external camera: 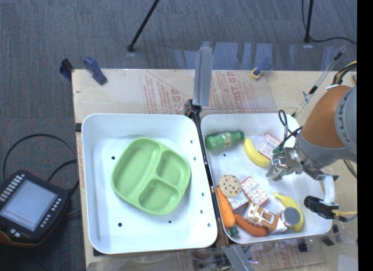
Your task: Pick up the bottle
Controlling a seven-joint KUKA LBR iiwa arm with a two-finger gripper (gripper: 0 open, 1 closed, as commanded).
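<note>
The bottle [224, 140] is green with a yellow cap and lies on its side at the back left of the right bin [256, 118], cap pointing right. My gripper [278, 169] hangs over the right part of that bin, well to the right of the bottle and nearer the front. A yellow banana [256, 151] lies between the two. Nothing is seen held in the gripper. The grey arm with its orange band [326, 121] comes in from the right.
The right bin also holds a cookie [229, 186], two carrots [225, 206], small cartons [254, 190], a can [289, 215], a second banana [298, 211] and a packet [270, 143]. A green divided plate [151, 175] lies in the left bin [93, 147].
</note>
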